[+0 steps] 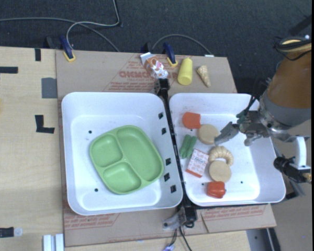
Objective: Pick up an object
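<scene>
So, the biggest thing is the desk (pixel 21 140), with brown cardboard laid on it and two white bins sitting side by side on top. Next is the big grey and orange arm (pixel 290 88), which reaches in from the right and hangs over the right bin (pixel 251 101). The left bin (pixel 78 109) holds one green plate (pixel 125 158) with three parts; it lies flat and takes up lots of room. The right bin holds all the small toys, maybe because they are easy to reach there. They sit bunched on the left side of that bin, near the wall between the bins. The jaws point down and left at the toys. They are apart, and nothing is between them. One jaw tip is just beside a round tan bun (pixel 208 134), so I think that bun is the thing to grab. Close under it are a curly pretzel (pixel 221 153) and a round cookie (pixel 220 170). An orange block (pixel 191 120) sits above the bun, and a green stick (pixel 187 146) leans by the wall. A white and red packet (pixel 197 162) lies flat, and a red toy (pixel 215 189) sits near the front. Behind the bins, a yellow bottle (pixel 184 71) lies out of the way.
</scene>
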### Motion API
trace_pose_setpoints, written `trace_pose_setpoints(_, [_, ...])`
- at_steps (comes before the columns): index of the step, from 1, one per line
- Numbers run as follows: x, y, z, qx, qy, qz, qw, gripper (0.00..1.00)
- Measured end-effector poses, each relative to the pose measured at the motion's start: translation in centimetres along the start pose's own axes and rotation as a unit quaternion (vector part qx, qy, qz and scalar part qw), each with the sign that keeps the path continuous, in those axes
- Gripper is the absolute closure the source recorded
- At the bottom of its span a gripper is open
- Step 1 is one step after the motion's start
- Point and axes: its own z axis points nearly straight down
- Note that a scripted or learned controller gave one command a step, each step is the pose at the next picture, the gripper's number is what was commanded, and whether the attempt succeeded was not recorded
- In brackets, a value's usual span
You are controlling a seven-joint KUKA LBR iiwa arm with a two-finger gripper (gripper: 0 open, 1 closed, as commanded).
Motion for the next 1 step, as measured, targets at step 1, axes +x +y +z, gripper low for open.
trace_pose_setpoints(1, [1.2,7.25,8.06,0.001,0.0,0.0,1.0,0.0])
